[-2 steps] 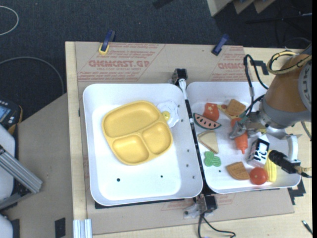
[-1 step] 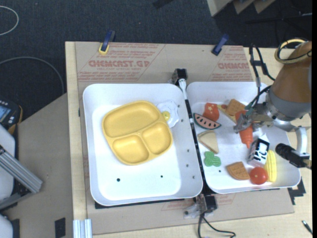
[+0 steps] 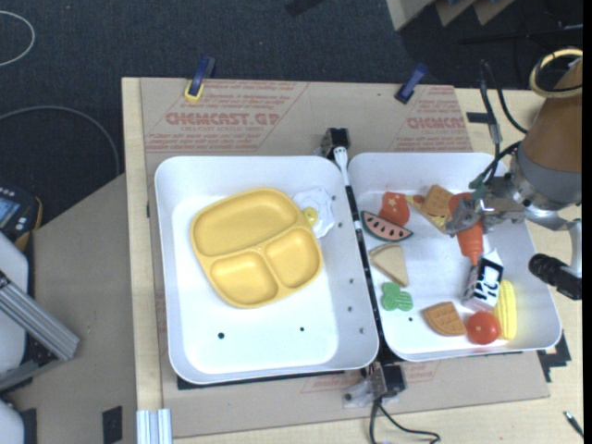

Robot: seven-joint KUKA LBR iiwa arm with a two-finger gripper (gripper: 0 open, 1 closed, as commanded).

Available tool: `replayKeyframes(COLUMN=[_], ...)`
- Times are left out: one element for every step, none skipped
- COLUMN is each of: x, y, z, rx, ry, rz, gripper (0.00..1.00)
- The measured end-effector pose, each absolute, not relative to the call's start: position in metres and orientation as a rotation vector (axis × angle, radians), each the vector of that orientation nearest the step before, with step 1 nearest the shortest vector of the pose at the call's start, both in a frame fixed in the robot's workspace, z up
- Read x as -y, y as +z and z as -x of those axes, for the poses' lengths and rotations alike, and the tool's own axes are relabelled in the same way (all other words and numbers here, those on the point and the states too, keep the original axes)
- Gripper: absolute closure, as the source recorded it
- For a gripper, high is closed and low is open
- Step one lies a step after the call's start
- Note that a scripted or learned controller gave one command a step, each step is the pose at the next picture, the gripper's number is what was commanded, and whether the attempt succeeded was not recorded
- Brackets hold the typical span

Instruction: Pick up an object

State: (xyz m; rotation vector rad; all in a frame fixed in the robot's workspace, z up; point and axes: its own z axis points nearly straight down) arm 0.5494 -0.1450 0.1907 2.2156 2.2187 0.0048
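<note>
- In the left bin we see a yellow divided plate.
- In the right bin, toy foods lie scattered; a carrot sits just under our tool.
- We cannot tell the tool's state; we should centre over the carrot before closing.

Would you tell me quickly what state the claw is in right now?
Claw: over the right bin, above the carrot; open or shut cannot be told.

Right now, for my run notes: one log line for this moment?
phase: reaching | tool: above right bin, by carrot | held: nothing visible
</note>
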Motion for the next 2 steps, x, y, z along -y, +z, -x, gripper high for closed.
replayKeyframes(x=[0.145,0.092], y=[0.227,0.22], z=[-0.551,-0.57], rx=[-2.219,-2.227], ry=[0.004,0.004], rz=[-2.216,-2.213], gripper=[1.0,1.0])
